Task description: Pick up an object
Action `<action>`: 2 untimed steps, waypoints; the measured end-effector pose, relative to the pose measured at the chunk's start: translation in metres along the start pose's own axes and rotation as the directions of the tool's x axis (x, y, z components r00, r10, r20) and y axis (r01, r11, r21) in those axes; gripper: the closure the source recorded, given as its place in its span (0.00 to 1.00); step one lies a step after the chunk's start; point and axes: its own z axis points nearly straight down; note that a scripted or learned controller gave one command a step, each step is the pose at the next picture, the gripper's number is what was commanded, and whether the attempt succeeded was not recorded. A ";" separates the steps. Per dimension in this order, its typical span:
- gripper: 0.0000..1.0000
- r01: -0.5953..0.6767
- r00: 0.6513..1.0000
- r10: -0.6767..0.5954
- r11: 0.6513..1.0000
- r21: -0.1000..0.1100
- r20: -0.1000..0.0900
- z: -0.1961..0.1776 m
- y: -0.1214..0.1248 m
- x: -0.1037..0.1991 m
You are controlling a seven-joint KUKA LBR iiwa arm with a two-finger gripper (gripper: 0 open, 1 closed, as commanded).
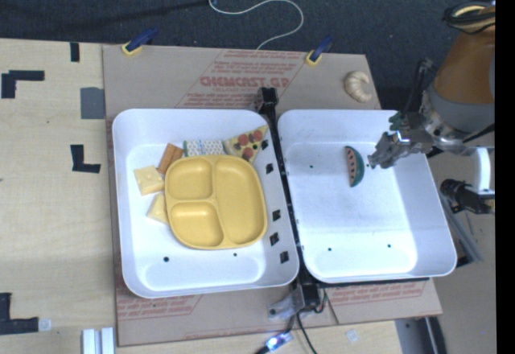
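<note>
A small watermelon-slice toy [354,166] lies in the right bin [362,252], near its upper middle. My gripper [385,153] hangs over the right bin's upper right part, just to the right of the slice and apart from it. Nothing shows between its fingers. In the left bin [137,183] a yellow divided plate [216,201] lies on top of several flat toy food pieces: crackers [150,180] at its left, a pizza slice [249,141] and a patterned piece [203,147] above it.
The two bins meet at a black clipped seam [278,183]. A tan lumpy object [360,86] lies on the cardboard behind the right bin. A white cable [257,10] loops across the dark floor at the top. The arm's body [467,87] stands at the right edge.
</note>
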 end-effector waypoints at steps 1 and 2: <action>1.00 0.004 1.000 -0.004 1.000 0.004 -0.001 0.011 -0.001 0.059; 1.00 0.005 1.000 -0.005 1.000 0.004 -0.002 0.003 -0.011 0.112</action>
